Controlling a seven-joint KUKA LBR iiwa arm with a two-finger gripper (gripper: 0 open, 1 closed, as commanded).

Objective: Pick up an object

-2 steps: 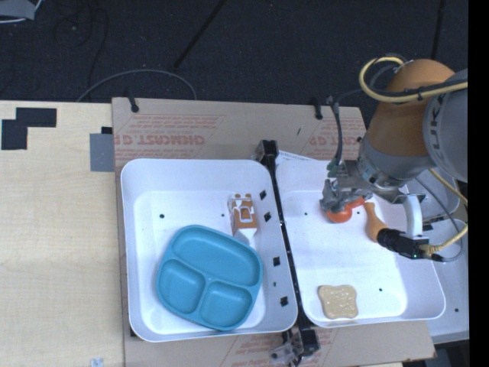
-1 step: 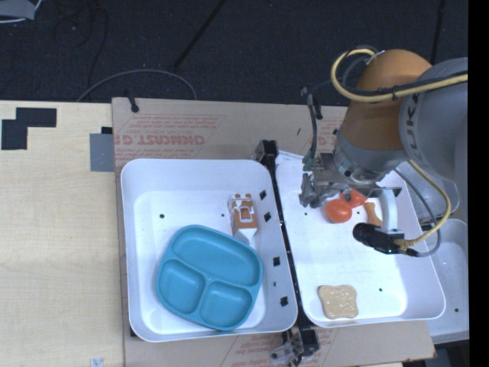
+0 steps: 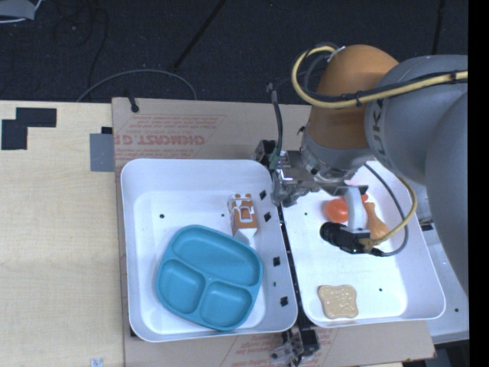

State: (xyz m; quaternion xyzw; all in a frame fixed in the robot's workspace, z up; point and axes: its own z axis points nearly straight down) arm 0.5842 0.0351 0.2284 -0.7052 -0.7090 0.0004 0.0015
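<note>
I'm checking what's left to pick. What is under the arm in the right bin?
Under the arm in the right bin, an orange item and a dark one partly show. The arm covers anything else there. A toast piece lies nearer, uncovered.

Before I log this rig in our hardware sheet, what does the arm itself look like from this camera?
The arm is bulky and rounded, with smooth grey casing and a glossy orange band above the wrist. A yellowish cable loops out beside the band and runs along the grey casing. Below the band sits a grey metal wrist block, with thin dark cables trailing around it.
</note>
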